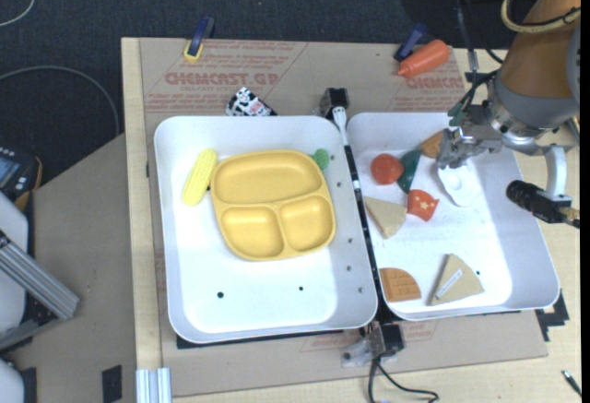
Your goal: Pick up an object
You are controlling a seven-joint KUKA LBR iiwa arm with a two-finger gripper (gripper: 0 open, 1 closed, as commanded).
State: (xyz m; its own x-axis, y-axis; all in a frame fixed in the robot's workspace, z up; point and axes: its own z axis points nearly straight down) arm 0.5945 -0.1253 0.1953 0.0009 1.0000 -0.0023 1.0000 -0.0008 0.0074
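Observation:
My gripper (454,150) hangs low over the far part of the right bin (525,254), on the grey arm with the orange band (544,60). Just below it lies a white object (458,185). A brown piece (430,146) sits at its left side. Further left are a red tomato (386,168) and a dark green item (408,172). A small red piece with a yellow spot (422,204) lies beside a pale cheese wedge (384,215). Near the front rest a round brown slice (400,283) and a tan wedge (455,279).
The left bin (184,281) holds a yellow divided plate (273,202), a yellow corn cob (198,176) and a green bit (321,157). Behind the bins, on the bench, lie an orange carrot (423,58), a black-and-white toy (249,102) and clamps.

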